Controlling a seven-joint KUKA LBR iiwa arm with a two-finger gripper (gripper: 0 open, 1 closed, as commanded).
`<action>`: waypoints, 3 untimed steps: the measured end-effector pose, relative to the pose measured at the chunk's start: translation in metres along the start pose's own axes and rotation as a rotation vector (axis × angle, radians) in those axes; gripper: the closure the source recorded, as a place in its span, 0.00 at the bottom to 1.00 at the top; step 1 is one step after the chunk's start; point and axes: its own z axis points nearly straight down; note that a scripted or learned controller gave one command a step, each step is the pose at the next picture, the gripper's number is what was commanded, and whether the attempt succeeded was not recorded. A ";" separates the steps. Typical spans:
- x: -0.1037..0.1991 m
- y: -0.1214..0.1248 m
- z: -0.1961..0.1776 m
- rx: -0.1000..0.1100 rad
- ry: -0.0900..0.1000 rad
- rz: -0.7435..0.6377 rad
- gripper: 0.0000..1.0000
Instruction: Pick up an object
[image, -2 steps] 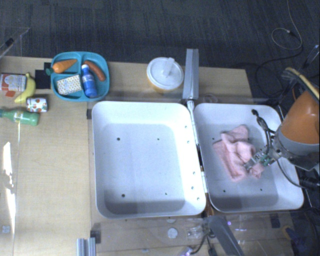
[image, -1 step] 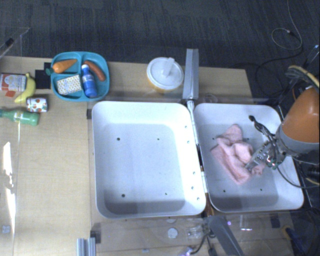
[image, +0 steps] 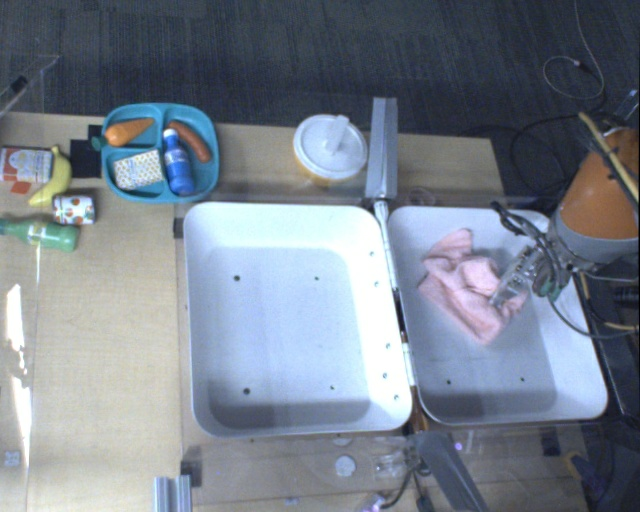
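reaching into the right bin (image: 575, 395), the claw (image: 512, 283) sits low at the right edge of the pink cloth (image: 463, 282), which lies crumpled in that bin's upper half. you're at the grasp step. you cannot tell here whether the claw is apart or together. next move, in my judgement: confirm a pinch on a fold, then lift straight up, slowly.
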 end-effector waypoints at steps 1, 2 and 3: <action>0.000 0.000 0.000 0.000 0.000 0.000 0.00; 0.018 0.006 -0.020 0.001 0.003 0.105 0.00; 0.018 0.006 -0.020 0.001 0.003 0.105 0.00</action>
